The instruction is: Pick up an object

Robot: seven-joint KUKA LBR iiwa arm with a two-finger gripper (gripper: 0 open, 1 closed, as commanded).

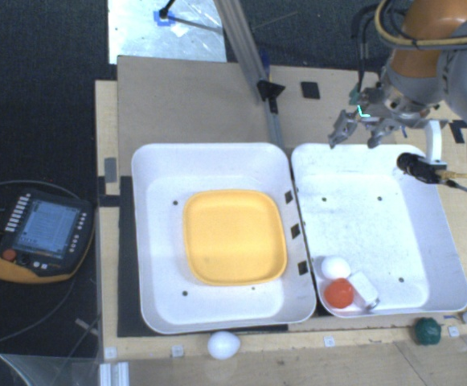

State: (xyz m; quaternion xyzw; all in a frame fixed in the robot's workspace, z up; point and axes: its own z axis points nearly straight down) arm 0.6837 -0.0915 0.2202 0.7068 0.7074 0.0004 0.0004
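— What is seen in the left bin (pixel 149 215)?
— A yellow plate (pixel 235 236).
— And rightward?
— An orange ball (pixel 339 293) is lodged in the right bin's (pixel 434 240) near-left corner. The gripper (pixel 360 134) is poised over its far edge, fingers spread, nothing held.

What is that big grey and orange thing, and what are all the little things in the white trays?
That big thing is a robot arm. At its end is a claw with two fingers, for grabbing things. The picture is taken by one camera up high, looking down at a bench, and the arm comes in from the right.

On the bench are two shallow white trays. The left tray has a yellow square plate in it. The right tray has three small things huddled in its near corner: a white ball, a red-orange ball and a small white block.

The claw is up above the far edge of the right tray, with its fingers spread, and it holds nothing.
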